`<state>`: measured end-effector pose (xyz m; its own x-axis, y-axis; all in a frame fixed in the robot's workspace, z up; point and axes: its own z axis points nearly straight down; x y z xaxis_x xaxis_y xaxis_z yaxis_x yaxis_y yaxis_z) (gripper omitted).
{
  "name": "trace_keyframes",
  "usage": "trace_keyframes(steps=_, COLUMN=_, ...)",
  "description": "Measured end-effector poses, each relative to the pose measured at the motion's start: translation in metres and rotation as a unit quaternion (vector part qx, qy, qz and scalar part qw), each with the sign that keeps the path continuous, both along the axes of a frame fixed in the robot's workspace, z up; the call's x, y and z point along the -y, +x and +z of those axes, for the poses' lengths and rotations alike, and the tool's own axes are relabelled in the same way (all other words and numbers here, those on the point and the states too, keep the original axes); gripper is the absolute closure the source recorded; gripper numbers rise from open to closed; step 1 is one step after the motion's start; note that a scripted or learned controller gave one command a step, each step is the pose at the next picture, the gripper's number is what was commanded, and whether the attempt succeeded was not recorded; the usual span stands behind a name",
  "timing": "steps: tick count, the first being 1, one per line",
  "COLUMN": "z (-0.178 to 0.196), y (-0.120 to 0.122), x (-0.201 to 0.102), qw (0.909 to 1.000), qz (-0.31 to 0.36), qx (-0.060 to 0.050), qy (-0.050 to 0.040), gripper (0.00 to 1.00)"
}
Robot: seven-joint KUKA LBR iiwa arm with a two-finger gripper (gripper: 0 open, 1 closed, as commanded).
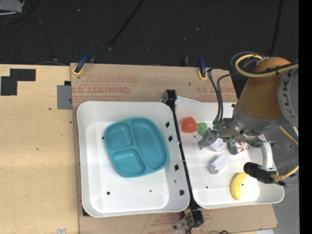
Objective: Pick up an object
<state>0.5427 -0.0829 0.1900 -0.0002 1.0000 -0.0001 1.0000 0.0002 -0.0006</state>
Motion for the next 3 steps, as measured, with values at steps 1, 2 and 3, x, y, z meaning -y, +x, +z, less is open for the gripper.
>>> trace_keyframes(steps=1, z=0.0098, y=-0.0001, x=0.0005, qw=1.0000, qz=0.000, qx=0.000, qy=-0.0001, gripper=1.00)
trace_keyframes(steps=2, z=0.0095, y=-0.0002, x=0.0005, qw=1.0000, qz=-0.001, qx=0.000, qy=0.0001, gripper=0.00)
trace_keyframes(steps=3, z=0.0192, y=-0.0002, x=0.0011, qw=1.0000, qz=-0.001, qx=-0.001, qy=0.0001, gripper=1.00)
